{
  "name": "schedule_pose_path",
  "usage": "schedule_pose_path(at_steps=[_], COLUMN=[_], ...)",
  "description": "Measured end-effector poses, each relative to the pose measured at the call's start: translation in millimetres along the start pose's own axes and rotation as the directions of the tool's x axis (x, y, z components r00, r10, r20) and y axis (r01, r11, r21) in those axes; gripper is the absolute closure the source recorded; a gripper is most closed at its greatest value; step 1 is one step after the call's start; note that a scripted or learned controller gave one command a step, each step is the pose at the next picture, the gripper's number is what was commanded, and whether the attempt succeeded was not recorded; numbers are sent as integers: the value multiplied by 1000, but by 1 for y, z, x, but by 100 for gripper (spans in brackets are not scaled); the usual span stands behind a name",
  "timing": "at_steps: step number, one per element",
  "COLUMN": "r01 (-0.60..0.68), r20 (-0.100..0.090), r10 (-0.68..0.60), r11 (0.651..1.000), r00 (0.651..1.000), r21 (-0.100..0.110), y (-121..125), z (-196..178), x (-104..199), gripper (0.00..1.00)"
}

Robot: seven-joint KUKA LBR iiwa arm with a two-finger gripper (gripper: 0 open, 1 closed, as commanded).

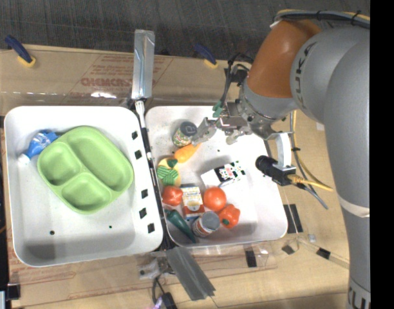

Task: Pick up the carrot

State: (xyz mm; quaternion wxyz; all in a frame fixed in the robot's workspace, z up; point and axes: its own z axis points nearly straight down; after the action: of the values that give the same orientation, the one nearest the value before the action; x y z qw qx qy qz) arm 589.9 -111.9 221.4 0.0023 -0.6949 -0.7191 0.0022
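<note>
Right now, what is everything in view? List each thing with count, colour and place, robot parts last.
Bins: 2, white, side by side on the bench.
Divided plate: 1, green, in the left bin.
Blue item: 1, blue, left bin, at the plate's upper left edge; too unclear to name.
Carrot: 1, orange, right bin, upper left part.
Can: 1, greenish with a dark lid, just above the carrot.
Corn toy: 1, yellow and green, below the carrot.
Tomatoes: 2, red, right bin, lower middle.
Black-and-white card: 1, right bin centre.
Arm: 1, grey with an orange band, from the right.
Gripper: 1, over the right bin, beside the can.
</note>
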Motion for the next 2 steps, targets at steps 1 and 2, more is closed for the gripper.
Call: schedule_pose_path(at_steps=[1,2], r01=[9,16], r20=[-2,-3], r10=[-9,-16], r11=[1000,1000], r00=[1000,1000], r21=[6,12], y=[41,41], z=[126,119], x=[5,6], gripper=[0,100])
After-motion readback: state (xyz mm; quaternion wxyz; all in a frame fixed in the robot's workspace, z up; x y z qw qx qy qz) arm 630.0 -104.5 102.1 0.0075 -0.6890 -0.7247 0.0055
